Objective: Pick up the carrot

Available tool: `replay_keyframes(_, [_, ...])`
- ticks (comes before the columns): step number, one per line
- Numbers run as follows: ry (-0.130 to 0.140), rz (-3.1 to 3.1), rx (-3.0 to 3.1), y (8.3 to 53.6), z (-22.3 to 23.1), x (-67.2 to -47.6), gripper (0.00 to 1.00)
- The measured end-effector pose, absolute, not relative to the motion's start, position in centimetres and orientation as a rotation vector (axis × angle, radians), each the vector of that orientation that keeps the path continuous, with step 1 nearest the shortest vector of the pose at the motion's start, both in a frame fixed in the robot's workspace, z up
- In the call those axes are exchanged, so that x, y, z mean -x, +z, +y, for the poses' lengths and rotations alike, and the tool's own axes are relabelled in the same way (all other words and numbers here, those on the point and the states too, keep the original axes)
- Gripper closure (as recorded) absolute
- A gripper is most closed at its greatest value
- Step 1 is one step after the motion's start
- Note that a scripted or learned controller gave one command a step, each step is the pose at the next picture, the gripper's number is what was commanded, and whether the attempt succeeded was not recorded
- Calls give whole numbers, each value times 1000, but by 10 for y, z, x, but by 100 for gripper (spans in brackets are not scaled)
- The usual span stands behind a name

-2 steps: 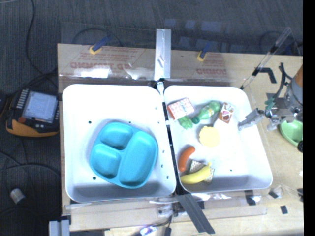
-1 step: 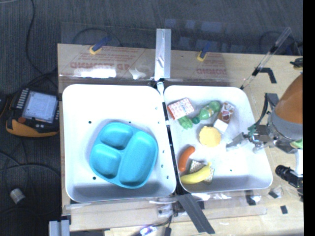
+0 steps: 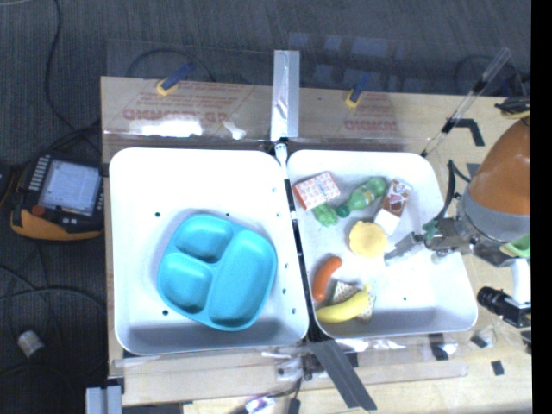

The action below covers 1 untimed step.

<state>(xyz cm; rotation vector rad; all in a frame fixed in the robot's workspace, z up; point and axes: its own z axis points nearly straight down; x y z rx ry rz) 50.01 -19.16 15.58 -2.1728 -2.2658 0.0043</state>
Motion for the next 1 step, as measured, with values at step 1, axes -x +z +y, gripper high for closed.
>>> replay_keyframes(1, [-1, -2341, 2106, 89, -147, -521, 0])
